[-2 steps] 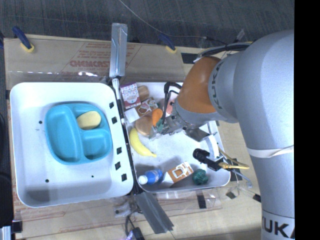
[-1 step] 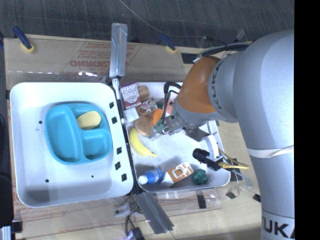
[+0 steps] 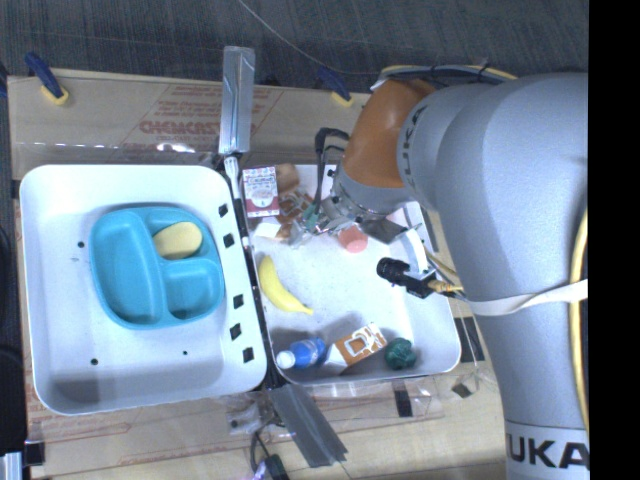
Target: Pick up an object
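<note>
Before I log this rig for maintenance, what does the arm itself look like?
The arm is a bulky, rounded light-grey casing with an orange band above the wrist. White KUKA lettering shows low on its base. A dark cable loops beside the wrist, and a pale strap crosses the casing.

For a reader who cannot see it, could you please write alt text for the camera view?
A grey robot arm reaches from the right over the right white bin, its claw low among small items near the bin's top. That bin holds a banana, a bottle, a carton and a dark green object; the left bin holds a blue tray with a yellow item.
</note>
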Robot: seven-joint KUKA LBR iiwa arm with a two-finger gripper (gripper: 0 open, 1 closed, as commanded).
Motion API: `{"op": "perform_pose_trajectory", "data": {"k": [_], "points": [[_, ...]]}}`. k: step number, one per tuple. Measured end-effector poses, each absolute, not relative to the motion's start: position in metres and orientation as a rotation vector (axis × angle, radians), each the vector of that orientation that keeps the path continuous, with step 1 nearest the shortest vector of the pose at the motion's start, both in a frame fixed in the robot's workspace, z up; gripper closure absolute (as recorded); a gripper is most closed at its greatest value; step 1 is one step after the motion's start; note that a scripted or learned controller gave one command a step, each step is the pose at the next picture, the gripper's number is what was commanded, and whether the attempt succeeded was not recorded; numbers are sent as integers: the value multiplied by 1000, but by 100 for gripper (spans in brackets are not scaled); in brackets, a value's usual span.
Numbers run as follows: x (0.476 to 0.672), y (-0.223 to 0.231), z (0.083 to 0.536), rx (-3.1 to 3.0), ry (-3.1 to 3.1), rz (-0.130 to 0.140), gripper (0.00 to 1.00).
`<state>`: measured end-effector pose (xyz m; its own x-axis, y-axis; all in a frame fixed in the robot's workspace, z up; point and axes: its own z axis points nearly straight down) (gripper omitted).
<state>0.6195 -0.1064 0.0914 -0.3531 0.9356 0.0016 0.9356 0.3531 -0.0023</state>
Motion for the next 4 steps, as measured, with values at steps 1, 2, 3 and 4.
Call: {"op": "perform_pose_trajectory", "data": {"k": [1, 2, 3, 4], "points": [[631, -96, 164, -1238, -2894, -2, 0], [600, -162, 94, -1857, -2527, 4, 0], [624, -139, 120, -2216, -2226, 0, 0], [606, -108, 91, -2459, -1946, 6, 0]]}}
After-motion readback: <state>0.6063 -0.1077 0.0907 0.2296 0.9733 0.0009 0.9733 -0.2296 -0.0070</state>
